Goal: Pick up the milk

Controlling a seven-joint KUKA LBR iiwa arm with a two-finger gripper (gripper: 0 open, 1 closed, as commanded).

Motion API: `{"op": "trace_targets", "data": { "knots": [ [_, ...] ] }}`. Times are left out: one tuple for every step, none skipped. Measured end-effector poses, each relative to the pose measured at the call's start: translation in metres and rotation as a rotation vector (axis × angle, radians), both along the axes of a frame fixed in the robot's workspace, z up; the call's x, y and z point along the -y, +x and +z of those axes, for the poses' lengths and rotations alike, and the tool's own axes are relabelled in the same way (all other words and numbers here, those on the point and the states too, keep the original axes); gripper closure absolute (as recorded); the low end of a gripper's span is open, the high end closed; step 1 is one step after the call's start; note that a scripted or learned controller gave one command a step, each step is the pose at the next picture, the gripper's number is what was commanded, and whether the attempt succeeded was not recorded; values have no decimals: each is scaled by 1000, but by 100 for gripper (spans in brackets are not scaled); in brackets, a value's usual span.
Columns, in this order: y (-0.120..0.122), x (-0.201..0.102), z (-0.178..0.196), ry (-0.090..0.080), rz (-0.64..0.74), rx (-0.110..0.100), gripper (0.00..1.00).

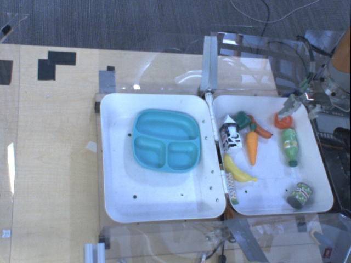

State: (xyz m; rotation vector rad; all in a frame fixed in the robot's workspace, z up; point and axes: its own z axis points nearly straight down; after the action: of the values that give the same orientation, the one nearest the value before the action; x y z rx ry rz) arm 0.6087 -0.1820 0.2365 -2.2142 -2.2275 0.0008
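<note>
The arm [341, 64] is cut off by the right edge, so just a bit of it shows. The hand [296, 104] is blurry, and its tips are too small to make out. It covers part of a red thing [283, 122]. The can's [299, 194] label is too small to read.

Grey-bodied arm [335, 84] with an orange band [343, 56] above the wrist, seen at the upper right corner. Pale metallic claw [296, 106] at its tip, slim grey fingers [287, 109] catching the light, small dark fittings and a speck of red behind them. Thin dark cables [305, 53] looped near the wrist housing, finer detail too blurred to make out.
</note>
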Motion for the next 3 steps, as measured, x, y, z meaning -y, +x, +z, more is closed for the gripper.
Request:
{"op": "trace_targets", "data": {
  "knots": [
    [-45, -18, -142, 2, 16, 3, 0],
    [-10, -90, -121, -3, 45, 2, 0],
    [38, -89, -149, -2, -146, 5, 0]
  ]
}}
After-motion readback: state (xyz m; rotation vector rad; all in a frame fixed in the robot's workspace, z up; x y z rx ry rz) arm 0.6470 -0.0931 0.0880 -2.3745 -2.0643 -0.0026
